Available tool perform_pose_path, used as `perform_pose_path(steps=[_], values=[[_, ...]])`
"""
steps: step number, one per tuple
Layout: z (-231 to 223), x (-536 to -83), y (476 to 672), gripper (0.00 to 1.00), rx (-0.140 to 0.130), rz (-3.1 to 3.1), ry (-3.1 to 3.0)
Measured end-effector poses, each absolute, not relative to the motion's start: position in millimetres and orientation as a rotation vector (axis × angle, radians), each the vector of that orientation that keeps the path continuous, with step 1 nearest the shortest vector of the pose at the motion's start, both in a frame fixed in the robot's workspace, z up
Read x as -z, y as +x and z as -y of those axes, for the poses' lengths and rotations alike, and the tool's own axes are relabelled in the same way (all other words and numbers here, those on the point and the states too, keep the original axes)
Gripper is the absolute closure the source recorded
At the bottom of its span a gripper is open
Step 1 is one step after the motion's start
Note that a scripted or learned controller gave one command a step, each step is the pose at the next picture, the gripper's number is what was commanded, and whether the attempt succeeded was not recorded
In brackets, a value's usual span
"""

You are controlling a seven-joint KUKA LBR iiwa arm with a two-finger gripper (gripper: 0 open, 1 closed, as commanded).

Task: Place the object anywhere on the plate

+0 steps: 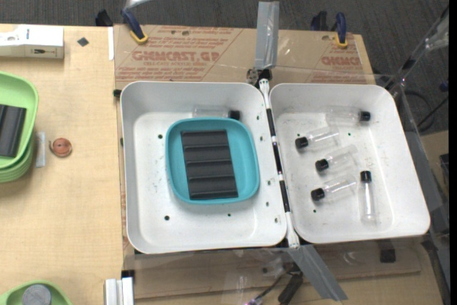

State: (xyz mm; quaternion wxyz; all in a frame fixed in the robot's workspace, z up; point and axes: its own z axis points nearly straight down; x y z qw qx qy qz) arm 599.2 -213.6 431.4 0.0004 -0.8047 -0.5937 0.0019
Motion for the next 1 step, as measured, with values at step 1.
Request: perform_pose_path(steps=[1], values=[[213.6,-431.4,599.2,0.0,-0.006,1.865,-2.527]])
